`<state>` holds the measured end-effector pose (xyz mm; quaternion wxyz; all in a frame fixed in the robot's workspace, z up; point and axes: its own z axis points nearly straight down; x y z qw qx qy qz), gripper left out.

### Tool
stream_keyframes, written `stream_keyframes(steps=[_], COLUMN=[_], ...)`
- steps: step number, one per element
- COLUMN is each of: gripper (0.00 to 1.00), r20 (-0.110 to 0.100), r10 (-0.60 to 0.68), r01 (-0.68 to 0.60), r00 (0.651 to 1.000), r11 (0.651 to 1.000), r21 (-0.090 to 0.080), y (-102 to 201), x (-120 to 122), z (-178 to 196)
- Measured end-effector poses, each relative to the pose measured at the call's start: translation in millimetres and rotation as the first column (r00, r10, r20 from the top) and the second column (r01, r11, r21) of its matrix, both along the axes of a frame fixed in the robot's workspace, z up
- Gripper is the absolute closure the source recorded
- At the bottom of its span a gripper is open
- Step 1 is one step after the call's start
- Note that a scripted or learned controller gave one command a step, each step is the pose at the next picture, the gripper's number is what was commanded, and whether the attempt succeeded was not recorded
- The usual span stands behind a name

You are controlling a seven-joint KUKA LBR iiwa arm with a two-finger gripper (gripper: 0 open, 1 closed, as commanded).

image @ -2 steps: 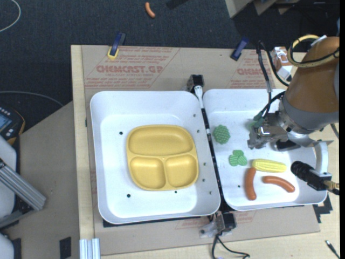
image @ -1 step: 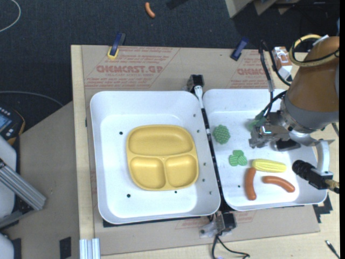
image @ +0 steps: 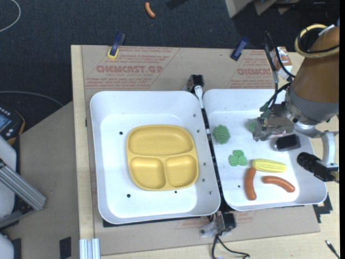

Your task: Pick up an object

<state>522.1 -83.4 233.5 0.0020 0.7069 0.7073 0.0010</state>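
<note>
Currently, your end effector (image: 264,128) low in right white bin (image: 237,104), grip state indeterminate, near green bumpy toy (image: 221,134), yellow divided plate (image: 161,156) left.

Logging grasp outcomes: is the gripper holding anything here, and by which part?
Cannot be told. The gripper sits low in the right bin, apart from the toy foods.

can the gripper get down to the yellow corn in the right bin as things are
Probably yes. The gripper hangs over the right bin, just up-view of the yellow corn. The corn lies flat with nothing on top; one sausage lies close below it, apart from it, so a top-down approach looks free.
</note>
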Motion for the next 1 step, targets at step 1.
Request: stream_keyframes(steps=[1], gripper=[1.00], r20=[-0.006], r10=[-0.001], r01=[0.001], r00=[1.000], r11=[1.000], r21=[0.002], y=[-5.8], x=[-4.4], z=[-6.0])
